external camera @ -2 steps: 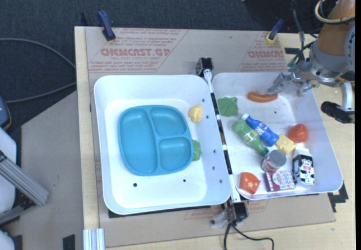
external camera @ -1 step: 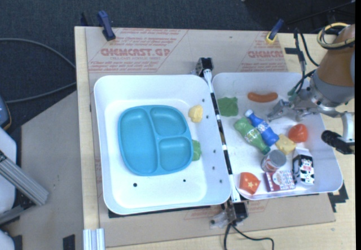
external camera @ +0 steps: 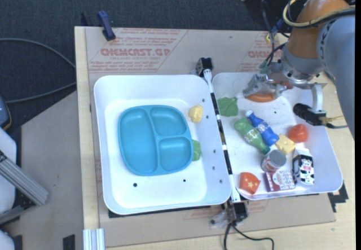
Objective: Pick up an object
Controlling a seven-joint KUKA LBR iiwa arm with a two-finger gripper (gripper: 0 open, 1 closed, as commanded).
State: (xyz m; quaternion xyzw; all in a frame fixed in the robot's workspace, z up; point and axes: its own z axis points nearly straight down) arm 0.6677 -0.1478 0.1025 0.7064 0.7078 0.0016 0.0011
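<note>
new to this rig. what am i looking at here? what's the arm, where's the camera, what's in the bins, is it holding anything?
One fixed camera looks down at a slant on a bench. The grey arm with the orange band reaches in from the right; its gripper hangs over the far end of the right bin, just above an orange object. Whether it grips that object I cannot tell.

The left bin holds a blue divided plate, a small yellow piece and a green piece at the plate's edge.

The right bin holds small toys: a green piece, a green bottle, a blue bottle, a can and a few others.
</note>
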